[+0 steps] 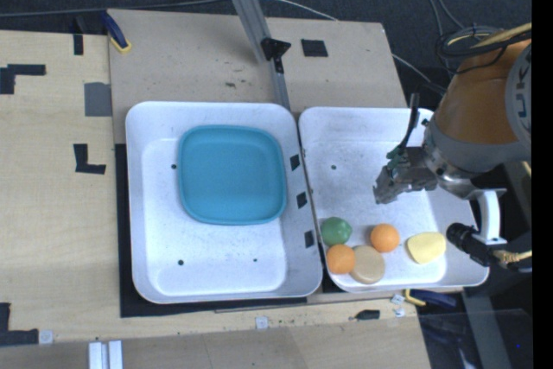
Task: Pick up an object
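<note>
The gripper (390, 184) hangs over the middle of the right bin (346, 130), above its bare floor; whether it is apart or together I cannot tell, and nothing shows in its grasp. The candidates lie along that bin's near edge: a green ball (336, 230), an orange ball (384, 238), a second orange ball (340, 259), a tan disc (368, 264) touching it, and a yellow piece (426, 247) towards the near right corner. The first orange ball, standing apart, looks the easiest pick; descend squarely over it, clear of the disc. The left bin (147, 186) holds a blue plate (232, 174). The bin's right wall is hidden behind the arm; the gripper's tips blur into dark shapes.
</note>
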Controlling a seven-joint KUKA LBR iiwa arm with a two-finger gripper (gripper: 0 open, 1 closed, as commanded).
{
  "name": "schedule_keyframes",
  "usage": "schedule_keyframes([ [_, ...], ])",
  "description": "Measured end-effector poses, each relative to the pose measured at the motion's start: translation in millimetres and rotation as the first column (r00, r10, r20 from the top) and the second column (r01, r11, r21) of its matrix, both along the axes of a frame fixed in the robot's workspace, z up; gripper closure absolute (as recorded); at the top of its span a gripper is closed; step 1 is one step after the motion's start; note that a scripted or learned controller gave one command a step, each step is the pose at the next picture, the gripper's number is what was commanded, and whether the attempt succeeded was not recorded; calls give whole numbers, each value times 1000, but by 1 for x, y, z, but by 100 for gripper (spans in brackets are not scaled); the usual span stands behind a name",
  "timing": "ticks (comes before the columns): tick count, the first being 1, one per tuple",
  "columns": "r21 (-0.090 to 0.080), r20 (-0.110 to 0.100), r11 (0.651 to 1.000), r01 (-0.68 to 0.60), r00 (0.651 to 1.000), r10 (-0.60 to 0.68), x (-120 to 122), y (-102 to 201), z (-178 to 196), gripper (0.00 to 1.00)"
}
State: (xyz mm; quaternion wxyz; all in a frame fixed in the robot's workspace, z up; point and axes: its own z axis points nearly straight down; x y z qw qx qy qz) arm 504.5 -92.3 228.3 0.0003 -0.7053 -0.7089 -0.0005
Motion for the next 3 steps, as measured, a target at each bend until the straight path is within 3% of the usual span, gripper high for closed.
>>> schedule_keyframes([
  [3,0,-1,1000,1,1000,-1,39,144,-3,100],
])
